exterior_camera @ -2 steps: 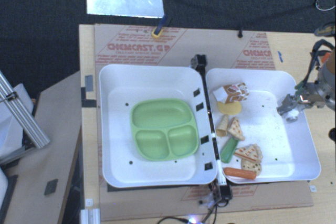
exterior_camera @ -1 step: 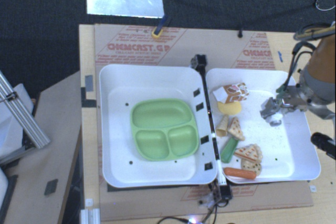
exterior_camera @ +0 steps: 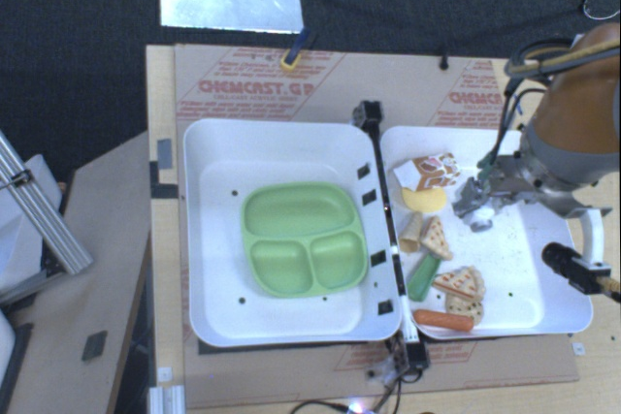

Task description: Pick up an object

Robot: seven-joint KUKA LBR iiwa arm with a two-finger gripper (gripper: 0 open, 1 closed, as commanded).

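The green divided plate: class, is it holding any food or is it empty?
Empty. The green divided plate in the left bin shows three bare compartments.

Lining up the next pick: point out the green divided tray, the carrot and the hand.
green divided tray (exterior_camera: 291,208): camera view, its large top compartment.
carrot (exterior_camera: 443,319): camera view, mid-length of the orange body.
hand (exterior_camera: 475,207): camera view, the metal fingertip end.

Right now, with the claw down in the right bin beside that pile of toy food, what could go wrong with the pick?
1. The claw sits beside the yellow round piece on bare floor, so it may close on nothing.
2. The food is crowded: the wedge, green stick and sandwich lie close together, so a grab could catch two or knock neighbours.
3. The carrot lies against the right bin's front wall, probably hard to get fingers around.
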